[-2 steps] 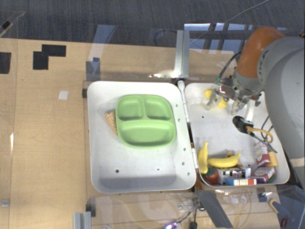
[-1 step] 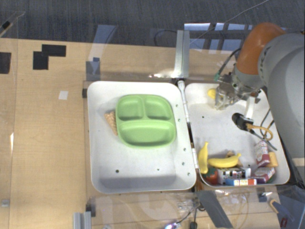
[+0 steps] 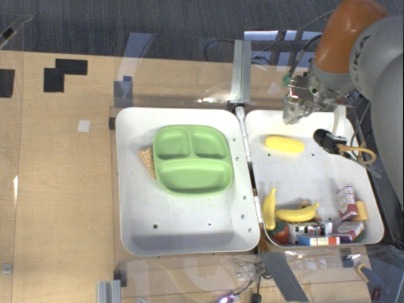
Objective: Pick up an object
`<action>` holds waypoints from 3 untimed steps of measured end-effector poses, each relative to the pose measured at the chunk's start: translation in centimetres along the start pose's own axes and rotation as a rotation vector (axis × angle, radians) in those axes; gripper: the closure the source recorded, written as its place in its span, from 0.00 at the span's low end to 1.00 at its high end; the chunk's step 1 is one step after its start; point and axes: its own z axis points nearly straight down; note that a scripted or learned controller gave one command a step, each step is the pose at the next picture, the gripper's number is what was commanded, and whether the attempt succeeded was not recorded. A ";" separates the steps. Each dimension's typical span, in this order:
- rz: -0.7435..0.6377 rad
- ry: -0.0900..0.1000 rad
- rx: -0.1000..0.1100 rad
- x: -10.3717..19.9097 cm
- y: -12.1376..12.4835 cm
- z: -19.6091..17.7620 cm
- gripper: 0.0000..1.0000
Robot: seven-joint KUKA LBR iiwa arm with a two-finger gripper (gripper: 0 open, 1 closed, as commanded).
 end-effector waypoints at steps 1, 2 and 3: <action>-0.001 0.000 0.001 0.0 0.0 0.0 0.00; 0.012 0.000 0.000 -5.0 0.6 9.6 0.00; 0.008 0.000 -0.006 -4.9 0.8 8.3 1.00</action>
